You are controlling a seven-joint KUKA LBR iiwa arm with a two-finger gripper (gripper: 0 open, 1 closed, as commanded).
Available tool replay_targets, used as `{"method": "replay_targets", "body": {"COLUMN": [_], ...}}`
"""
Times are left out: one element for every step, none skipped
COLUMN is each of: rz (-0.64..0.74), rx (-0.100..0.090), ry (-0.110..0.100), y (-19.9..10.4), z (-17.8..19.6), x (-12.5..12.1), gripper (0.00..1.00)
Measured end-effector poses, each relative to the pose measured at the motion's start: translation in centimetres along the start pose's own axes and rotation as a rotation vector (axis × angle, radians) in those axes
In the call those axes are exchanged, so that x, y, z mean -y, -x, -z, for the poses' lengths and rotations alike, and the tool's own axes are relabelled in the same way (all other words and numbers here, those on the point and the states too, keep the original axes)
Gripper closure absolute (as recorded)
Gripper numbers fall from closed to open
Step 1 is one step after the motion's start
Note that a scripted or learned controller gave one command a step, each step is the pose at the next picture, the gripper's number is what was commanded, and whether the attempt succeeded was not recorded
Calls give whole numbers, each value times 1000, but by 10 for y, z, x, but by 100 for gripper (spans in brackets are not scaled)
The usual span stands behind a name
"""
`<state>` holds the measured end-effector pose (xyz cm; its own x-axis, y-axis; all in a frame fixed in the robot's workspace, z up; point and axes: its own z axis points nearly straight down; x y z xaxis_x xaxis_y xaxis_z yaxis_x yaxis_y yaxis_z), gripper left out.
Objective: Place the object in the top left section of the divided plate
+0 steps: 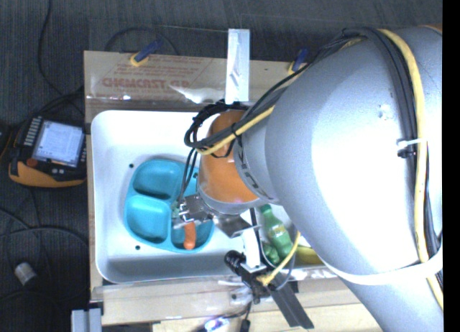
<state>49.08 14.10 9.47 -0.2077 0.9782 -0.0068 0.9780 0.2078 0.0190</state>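
Note:
A blue divided plate (154, 205) lies in the left white bin (115, 144). It has a section at the upper left, one at the lower left and one at the lower right. A small orange object (189, 236) rests in the lower right section, near the plate's edge. My gripper (185, 212) hangs over the plate's right side, just above the orange object and close to it. The wrist and its orange band (223, 172) hide the plate's right rim.
The grey arm covers most of the right bin. A green bottle (273, 233) and a yellow item (309, 255) peek out beneath it. Cables (198, 126) loop near the wrist. A cardboard sheet (158, 79) lies behind the bins.

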Motion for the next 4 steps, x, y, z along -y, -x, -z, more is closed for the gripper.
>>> {"method": "replay_targets", "body": {"rz": [470, 317, 206, 315], "rx": [0, -6, -4, -3], "ry": [15, -21, 8, 15], "y": [8, 16, 35, 65], "z": [1, 49, 16, 7], "x": [-1, -74, -91, -158], "gripper": [100, 100, 100, 100]}}
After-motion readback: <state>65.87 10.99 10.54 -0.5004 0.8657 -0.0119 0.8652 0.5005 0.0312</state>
